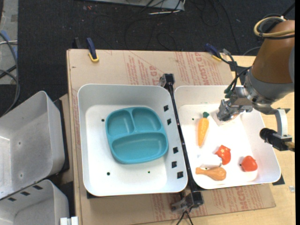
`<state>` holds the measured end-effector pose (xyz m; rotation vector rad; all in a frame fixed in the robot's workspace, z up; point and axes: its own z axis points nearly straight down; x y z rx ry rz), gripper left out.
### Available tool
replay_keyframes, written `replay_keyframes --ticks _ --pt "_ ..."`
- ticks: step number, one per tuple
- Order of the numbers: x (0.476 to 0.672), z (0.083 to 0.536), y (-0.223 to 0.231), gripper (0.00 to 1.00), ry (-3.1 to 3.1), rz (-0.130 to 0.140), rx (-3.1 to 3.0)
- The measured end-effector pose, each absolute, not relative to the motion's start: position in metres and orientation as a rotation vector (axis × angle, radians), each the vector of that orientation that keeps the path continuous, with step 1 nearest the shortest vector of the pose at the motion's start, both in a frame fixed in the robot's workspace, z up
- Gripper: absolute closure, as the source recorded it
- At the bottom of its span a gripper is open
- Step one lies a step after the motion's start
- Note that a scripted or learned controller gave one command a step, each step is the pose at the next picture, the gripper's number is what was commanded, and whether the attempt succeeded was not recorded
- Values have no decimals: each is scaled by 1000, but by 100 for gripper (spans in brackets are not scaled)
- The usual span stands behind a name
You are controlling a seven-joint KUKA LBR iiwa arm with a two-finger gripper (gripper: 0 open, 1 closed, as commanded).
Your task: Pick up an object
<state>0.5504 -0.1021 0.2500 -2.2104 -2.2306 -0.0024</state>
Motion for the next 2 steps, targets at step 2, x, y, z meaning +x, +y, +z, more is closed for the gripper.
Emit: replay_keyframes --ticks 2 --pt "585 257 -1 100 -2232 -4 -2213"
